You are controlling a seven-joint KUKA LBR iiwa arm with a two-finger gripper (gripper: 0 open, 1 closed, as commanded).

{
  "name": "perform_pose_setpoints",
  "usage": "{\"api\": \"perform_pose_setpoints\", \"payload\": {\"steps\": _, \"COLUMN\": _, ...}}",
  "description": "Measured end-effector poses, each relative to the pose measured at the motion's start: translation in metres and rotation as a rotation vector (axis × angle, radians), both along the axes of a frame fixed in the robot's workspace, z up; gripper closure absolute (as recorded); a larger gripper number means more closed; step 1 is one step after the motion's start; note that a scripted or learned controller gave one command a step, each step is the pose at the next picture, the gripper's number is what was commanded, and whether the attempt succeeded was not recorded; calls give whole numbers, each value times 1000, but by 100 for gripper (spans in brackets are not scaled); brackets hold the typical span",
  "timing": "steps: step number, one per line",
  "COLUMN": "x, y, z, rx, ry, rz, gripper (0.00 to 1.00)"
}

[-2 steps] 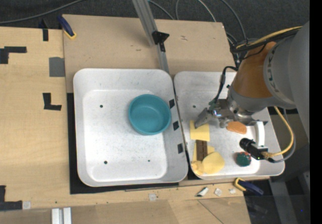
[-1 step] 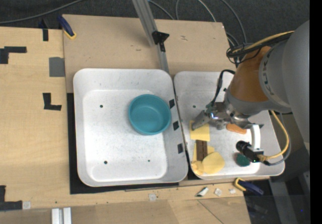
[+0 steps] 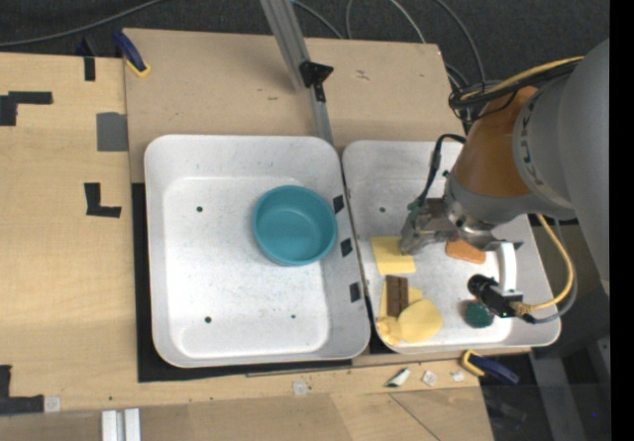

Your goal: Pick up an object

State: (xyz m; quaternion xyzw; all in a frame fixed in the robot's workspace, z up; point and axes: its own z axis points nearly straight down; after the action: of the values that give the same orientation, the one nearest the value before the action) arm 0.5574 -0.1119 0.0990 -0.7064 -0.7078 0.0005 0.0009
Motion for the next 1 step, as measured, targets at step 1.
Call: {"api": "perform_pose_setpoints", "payload": {"steps": 1, "x": 8, "y": 3, "z": 45, "rx": -1, "ry": -4, "rz": 0, "gripper": 100}}
